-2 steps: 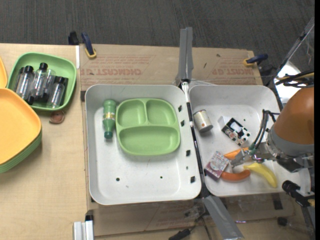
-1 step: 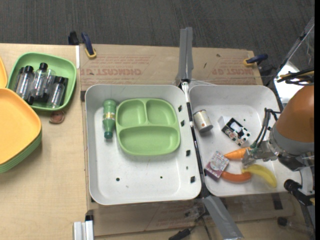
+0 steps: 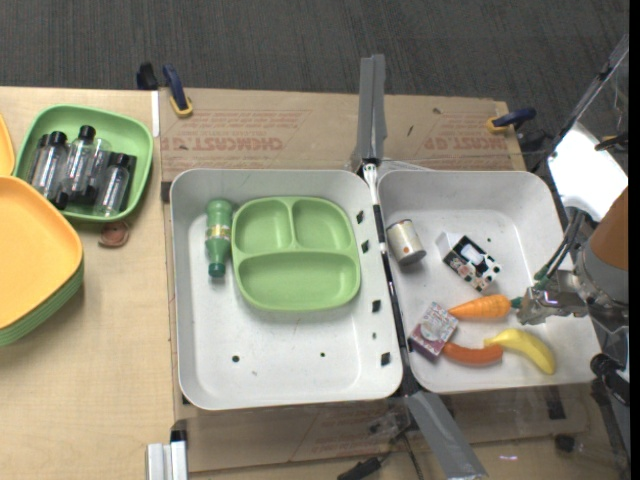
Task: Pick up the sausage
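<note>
The sausage point(image 3: 472, 354) lies in the right bin point(image 3: 530, 193), near the front wall. It is a red-orange piece lying almost flat, and its left end touches a small pink packet point(image 3: 434, 328). A yellow banana point(image 3: 524, 349) lies just beside its right end, and an orange carrot point(image 3: 481, 308) lies just above it.

The hand point(image 3: 538, 306) is low at the right side of this bin, close to the leaf end of the carrot and above the banana. I cannot tell how its grip stands, because this part is small and blurred. Nothing is seen in it.

In my judgement the step in hand is the approach, and the sausage is not yet taken. The next move calls for a shift to the left and toward the front, over the middle of the sausage. The neighbours are very close, so the descent must be exact, or the banana or the carrot can be caught instead.
</note>
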You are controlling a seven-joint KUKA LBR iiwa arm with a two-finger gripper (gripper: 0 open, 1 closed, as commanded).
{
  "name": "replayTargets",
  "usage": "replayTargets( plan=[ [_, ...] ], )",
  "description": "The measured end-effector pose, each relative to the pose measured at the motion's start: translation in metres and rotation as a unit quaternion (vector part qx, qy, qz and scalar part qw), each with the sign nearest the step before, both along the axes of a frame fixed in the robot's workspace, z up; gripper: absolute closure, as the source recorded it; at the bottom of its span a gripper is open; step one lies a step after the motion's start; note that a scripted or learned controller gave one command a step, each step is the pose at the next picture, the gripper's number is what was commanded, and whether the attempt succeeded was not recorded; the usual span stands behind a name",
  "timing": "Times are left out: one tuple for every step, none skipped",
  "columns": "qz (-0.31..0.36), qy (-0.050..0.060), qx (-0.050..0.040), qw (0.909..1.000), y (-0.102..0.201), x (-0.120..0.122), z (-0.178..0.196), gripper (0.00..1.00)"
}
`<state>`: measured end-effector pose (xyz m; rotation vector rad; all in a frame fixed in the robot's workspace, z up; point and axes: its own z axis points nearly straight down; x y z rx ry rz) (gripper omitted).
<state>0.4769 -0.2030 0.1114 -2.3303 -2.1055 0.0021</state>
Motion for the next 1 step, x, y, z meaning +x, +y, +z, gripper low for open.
replayTargets(
  plan=[
    [-0.080,0.000,0.0002,0.9968,-0.0150,0.0008,-0.0138,1.00]
  ],
)
